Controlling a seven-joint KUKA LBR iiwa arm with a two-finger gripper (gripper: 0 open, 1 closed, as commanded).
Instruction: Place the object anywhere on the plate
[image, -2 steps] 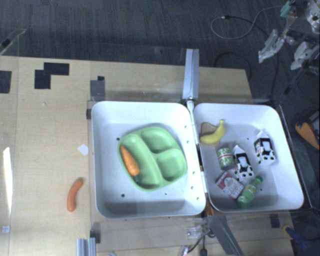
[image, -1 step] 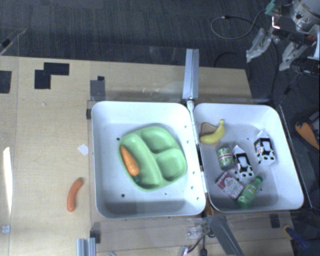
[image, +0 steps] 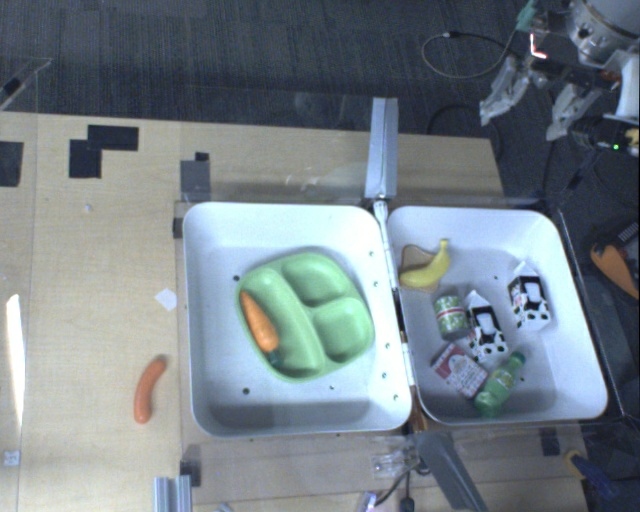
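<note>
High at the far right, beyond the bins, my two-finger claw (image: 530, 98) hangs with its fingers spread apart, gripping nothing. Below sit two shallow white bins: the left one (image: 215, 400) bears a green divided plastic plate (image: 312, 312) (three compartments), and a small orange carrot (image: 259, 320) lies on the plate's left section. A yellow banana (image: 427, 267) rests in the right bin (image: 560, 245).

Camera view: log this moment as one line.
gripper: open, above right bin | orange carrot: on green divided plate | yellow banana: in right white bin
</note>
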